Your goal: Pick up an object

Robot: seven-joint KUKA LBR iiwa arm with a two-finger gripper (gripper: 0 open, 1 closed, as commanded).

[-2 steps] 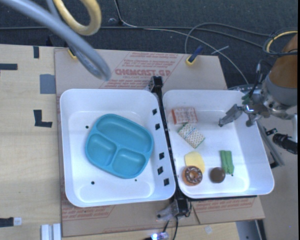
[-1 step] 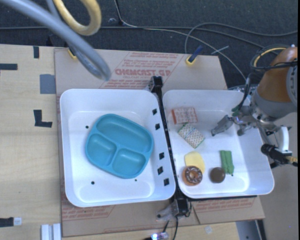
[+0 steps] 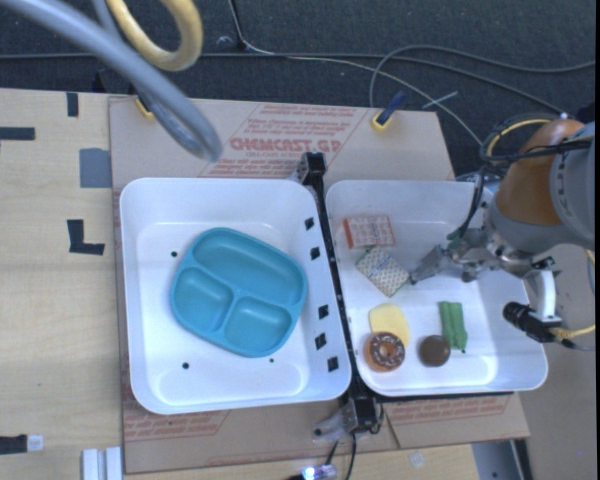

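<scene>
Hand (image 3: 427,265) sits low in the right bin (image 3: 420,196), tip just beside the checkered packet (image 3: 382,271); can't tell its state. Donut (image 3: 386,351), yellow piece (image 3: 389,320), brown ball (image 3: 435,350), green block (image 3: 452,325) near front edge. Blue tray (image 3: 239,290) in left bin (image 3: 140,268).

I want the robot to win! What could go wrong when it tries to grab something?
The gripper sits right beside the checkered packet, which lies flat and may slip away. The donut, yellow piece and brown ball crowd together, so fingers might bump a neighbor. The ball could roll.
</scene>
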